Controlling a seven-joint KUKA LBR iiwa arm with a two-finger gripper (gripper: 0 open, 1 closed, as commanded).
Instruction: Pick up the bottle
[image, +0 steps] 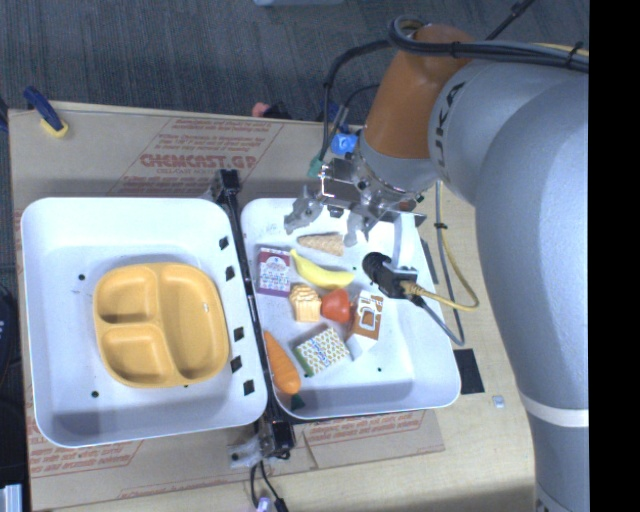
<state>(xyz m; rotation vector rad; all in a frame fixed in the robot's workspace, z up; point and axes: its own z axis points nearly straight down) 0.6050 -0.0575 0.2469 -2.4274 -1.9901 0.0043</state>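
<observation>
Gripper (326, 222): being held spread and empty over the far end of the right bin (430, 375), nothing yet being lifted; bottle presumably being hidden among the items (322, 350) there, which one cannot be told.

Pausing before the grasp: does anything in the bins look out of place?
Only the carrot: it lies slanted against the left wall of the right bin, near the front corner. Nothing looks spilled or damaged.
</observation>
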